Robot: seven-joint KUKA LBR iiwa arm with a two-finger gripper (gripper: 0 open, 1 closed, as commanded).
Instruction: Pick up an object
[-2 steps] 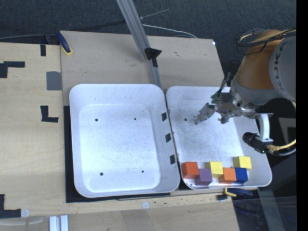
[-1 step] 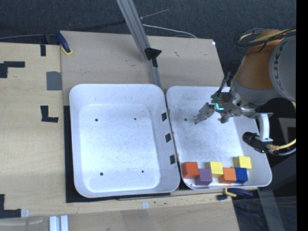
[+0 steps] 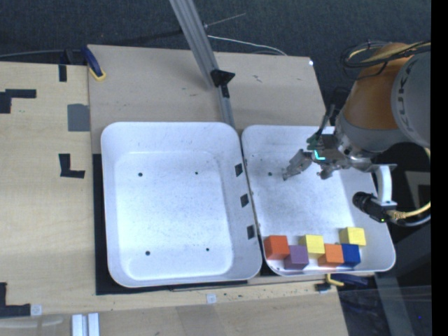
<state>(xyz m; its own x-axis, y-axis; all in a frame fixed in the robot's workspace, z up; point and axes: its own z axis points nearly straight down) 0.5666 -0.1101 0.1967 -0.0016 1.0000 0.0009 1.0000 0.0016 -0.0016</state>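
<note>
Pale wooden counter [image 3: 42,187] spreads wide, black tape marks [image 3: 66,166] dotted across it. Dark carpeted floor [image 3: 84,5] lies behind. A grey metal post [image 3: 192,26] slants overhead.

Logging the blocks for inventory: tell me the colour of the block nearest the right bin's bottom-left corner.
Orange. The orange block shows in the camera view, beside a purple block.

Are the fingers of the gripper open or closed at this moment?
Open. The gripper hovers over the right bin, and its two fingers stand spread with bare bin floor visible between them. Nothing is held.
</note>
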